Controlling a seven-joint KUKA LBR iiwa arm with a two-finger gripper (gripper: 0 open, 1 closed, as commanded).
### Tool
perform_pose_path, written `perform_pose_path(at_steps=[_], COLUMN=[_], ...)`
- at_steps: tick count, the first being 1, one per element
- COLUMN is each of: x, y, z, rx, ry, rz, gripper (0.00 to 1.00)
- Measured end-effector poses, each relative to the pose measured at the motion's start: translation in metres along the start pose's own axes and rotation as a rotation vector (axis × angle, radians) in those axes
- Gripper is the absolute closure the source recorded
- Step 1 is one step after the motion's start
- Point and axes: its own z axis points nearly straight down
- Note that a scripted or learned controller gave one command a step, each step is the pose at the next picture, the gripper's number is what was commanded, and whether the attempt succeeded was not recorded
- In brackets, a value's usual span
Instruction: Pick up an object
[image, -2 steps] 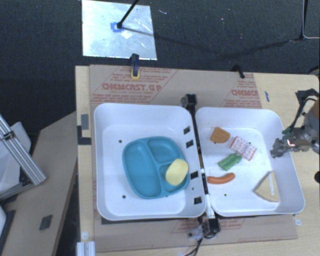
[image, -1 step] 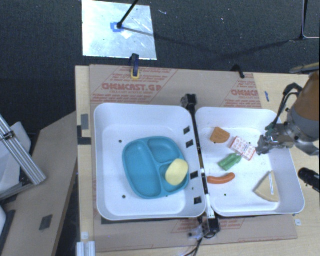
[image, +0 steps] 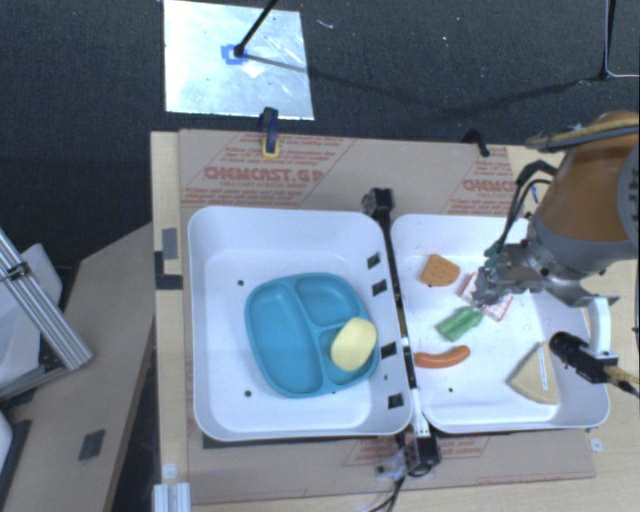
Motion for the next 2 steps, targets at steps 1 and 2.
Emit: perform_pose_path(at_steps=[1,2], x=[0.053,0.103], y=[0.016,0.025], z=[0.009,-0.006], rx=[0.000,0.000], ry=[0.000,0.000], rz=[0.001,0.001], gripper=[1.00,1.00])
